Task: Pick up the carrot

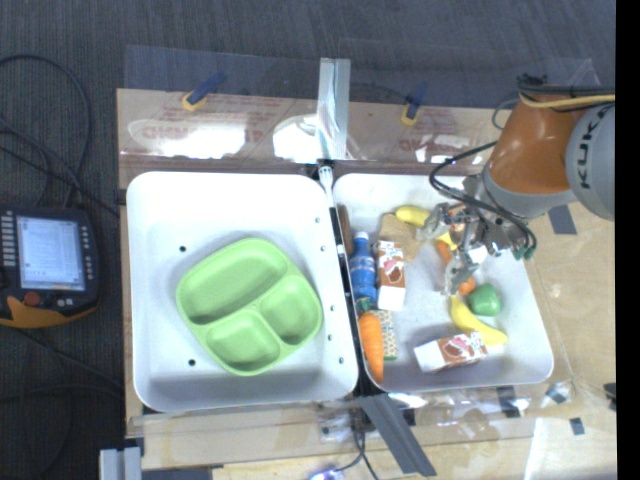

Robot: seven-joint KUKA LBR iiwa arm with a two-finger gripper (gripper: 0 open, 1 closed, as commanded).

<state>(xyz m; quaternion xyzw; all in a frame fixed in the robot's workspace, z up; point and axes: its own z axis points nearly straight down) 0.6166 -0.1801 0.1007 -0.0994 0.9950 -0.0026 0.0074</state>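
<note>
Carrot (370, 340) (bin's (520, 368) left edge), well apart from gripper (462, 258).

Gripper (462, 251) low in right bin (535, 368), nothing visibly between its fingers. Relative to gripper: carrot (370, 343) well off lower-left by the bin divider, blue bottle (361, 271) left, green ball (486, 300) just below, green tray (250, 304) far left.
</note>
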